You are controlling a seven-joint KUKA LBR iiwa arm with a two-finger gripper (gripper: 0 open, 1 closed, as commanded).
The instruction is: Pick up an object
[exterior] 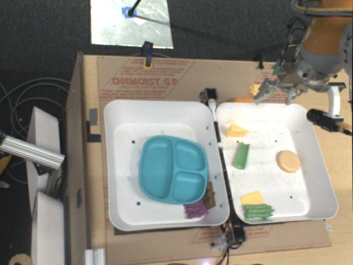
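My gripper (pixel 277 93) hangs above the far edge of the right bin (pixel 314 148), fingers spread open with nothing between them. Inside that bin lie a yellow wedge (pixel 237 130), a green stick (pixel 241 155), a tan round disc (pixel 288 161), a yellow block (pixel 252 197) and a green ridged piece (pixel 257 211). The gripper is well behind all of them and touches none.
The left bin (pixel 124 148) holds a teal divided plate (pixel 172 169), with a purple piece (pixel 194 209) and a brown piece (pixel 210 196) at its near right. An orange piece (pixel 242 99) and a small yellow piece (pixel 253 88) lie on the cardboard behind the right bin.
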